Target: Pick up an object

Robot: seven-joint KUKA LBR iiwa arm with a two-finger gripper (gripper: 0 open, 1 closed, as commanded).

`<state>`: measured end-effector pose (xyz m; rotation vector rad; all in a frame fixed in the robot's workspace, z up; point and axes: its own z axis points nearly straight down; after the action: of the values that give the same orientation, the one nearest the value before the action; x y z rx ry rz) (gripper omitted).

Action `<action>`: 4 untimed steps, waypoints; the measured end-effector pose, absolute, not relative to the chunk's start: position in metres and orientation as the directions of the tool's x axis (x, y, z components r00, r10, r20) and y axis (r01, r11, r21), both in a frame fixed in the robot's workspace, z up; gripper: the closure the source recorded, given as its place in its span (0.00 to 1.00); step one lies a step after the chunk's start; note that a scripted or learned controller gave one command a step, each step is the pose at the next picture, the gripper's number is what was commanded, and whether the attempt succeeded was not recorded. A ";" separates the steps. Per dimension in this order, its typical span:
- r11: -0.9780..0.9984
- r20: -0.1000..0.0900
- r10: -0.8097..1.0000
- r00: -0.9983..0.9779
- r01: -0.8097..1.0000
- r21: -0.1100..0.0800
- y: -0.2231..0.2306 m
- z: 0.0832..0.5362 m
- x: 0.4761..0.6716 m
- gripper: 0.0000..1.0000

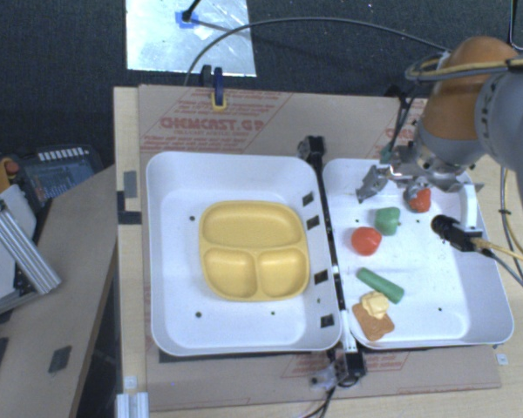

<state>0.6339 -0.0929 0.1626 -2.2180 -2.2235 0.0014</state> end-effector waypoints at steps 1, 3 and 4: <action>0.001 -0.001 1.000 -0.001 1.000 0.002 -0.096 0.121 0.630 0.00; 0.002 -0.001 1.000 -0.002 1.000 0.004 -0.096 0.096 0.632 1.00; 0.001 -0.001 1.000 -0.001 1.000 0.007 -0.103 0.156 0.639 1.00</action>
<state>0.6385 -0.1033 0.1560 -2.2249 -2.2264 -0.0063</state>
